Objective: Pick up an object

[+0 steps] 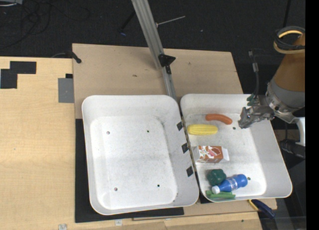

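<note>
Camera view, from above at a slant. Two shallow white bins side by side on a wooden surface (40, 139): left bin (130, 105), right bin (264, 159).

Grey arm (289, 79) reaching in from the right, orange band above the wrist. Tool (246, 118) over the upper right part of the right bin, just right of the sausage; not touching any object as far as can be seen. State of the tool: cannot tell, the tip being too small and dark to resolve.

Contents of the right bin, top to bottom:
- Sausage (219, 118), orange-red, lying roughly level near the upper wall.
- Corn (202, 130), yellow, just below the sausage and close to the wall shared with the left bin.
- Packet (211, 153), white with red print, lying flat mid-bin.
- Green lump (216, 176), dark, near the lower left corner.
- Bottle (232, 183), blue with a white cap, lying on its side, touching the green lump.
- Green stick (223, 195), thin, along the lower wall beneath the bottle.

Metal rail (149, 35) running diagonally from the top of the view down to the gap between the bins.
</note>
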You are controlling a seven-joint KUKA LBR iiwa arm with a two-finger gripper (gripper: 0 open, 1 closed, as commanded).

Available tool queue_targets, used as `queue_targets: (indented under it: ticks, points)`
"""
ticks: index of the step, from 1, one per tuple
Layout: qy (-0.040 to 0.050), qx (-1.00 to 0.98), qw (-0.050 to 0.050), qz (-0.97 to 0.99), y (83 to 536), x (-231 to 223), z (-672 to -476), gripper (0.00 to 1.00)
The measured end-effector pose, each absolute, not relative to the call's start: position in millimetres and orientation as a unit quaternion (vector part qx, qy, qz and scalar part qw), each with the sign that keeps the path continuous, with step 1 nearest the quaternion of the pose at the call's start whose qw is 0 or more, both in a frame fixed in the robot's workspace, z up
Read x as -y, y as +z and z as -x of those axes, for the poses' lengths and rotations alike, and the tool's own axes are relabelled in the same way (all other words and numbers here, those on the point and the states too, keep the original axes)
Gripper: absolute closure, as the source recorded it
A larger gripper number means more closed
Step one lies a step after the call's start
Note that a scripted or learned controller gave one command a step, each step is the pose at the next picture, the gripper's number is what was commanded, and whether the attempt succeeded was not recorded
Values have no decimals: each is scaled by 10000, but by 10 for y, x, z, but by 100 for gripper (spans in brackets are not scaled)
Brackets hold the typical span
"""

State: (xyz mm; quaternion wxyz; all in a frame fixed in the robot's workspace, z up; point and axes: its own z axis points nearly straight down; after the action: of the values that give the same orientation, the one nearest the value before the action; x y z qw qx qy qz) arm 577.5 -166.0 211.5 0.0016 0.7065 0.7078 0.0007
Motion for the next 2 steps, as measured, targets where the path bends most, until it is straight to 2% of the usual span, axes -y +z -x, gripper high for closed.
queue_targets:
  ticks: [1,2]
  points:
    - [2,-7080,2,-7063,2310,1667,-5778,100]
    - [-1,-7088,-24,-7054,2340,1070,-5620,100]
